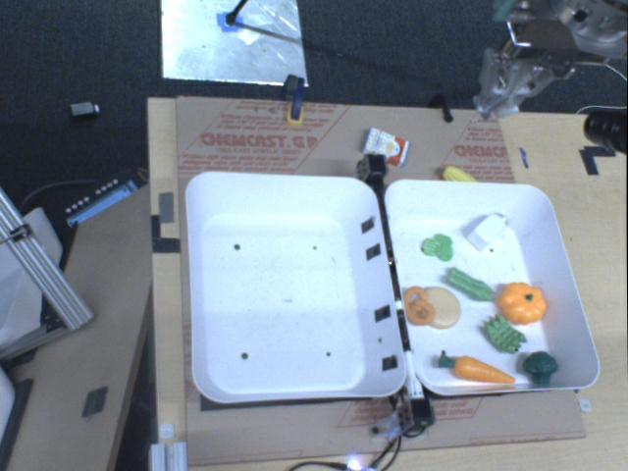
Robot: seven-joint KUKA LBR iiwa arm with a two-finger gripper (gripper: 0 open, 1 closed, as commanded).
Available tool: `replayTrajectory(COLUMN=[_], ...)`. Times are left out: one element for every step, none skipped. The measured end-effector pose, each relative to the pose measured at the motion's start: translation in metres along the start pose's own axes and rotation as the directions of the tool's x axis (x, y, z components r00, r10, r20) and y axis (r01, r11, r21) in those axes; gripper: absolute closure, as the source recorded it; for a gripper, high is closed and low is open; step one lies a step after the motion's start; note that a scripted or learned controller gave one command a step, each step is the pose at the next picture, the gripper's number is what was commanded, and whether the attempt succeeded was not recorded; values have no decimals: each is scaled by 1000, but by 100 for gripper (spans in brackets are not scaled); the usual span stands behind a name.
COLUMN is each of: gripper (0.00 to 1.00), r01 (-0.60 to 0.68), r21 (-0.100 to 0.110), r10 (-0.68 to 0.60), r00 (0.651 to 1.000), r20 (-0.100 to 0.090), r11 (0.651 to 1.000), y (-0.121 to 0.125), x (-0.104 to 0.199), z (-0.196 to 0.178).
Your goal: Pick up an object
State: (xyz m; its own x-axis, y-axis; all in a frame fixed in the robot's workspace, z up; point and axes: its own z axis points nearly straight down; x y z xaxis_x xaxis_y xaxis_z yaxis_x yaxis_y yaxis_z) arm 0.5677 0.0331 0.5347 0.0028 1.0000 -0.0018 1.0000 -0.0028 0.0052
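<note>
The right bin (549,214) holds several toy foods: an orange pumpkin (521,302), a carrot (478,369), a dark green broccoli (540,365), a ridged green vegetable (504,335), a green pickle (471,285), a small green leafy piece (438,247), a white block (486,231), a tan disc (444,309) and an orange pretzel-like ring (419,305). My gripper (494,98) hangs high at the top right, beyond the bin's far edge, with nothing visibly in it.
The left bin (285,287) lies beside the right one. A yellow piece (457,175) and a small red-and-white packet (385,145) lie on the cardboard behind the bins. A yellow-and-blue clamp (293,101) stands at the cardboard's far edge.
</note>
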Motion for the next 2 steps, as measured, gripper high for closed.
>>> replayTrajectory(gripper=[100, 100], r01=[12, 1], r21=[5, 1], r10=[-12, -1], r00=[1000, 1000], r20=[-4, 0], r11=[1000, 1000], y=[-84, 14], x=[44, 22], z=[-1, 1])
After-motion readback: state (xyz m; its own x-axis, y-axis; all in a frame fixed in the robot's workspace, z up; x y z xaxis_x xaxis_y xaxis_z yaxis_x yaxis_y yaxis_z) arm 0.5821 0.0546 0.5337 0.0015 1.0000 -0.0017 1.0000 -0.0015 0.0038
